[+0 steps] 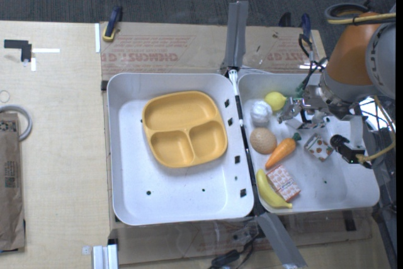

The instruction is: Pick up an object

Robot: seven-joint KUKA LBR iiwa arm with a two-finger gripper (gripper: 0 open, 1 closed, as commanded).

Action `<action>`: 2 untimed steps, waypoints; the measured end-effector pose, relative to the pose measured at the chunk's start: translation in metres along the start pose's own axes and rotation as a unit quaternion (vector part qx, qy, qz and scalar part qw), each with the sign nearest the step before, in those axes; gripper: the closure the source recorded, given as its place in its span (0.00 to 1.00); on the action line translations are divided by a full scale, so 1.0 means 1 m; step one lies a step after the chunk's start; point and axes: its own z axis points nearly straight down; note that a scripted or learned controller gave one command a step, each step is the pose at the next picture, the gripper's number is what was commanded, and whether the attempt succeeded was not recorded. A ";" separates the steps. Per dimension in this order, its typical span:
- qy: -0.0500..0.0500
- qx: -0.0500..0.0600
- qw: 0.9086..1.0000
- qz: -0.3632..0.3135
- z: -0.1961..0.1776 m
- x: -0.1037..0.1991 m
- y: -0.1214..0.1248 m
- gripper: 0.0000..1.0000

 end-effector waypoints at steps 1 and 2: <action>0.001 0.008 0.999 -0.047 -0.070 -0.009 0.020 0.00; 0.000 0.008 1.000 -0.016 -0.079 -0.005 0.031 0.00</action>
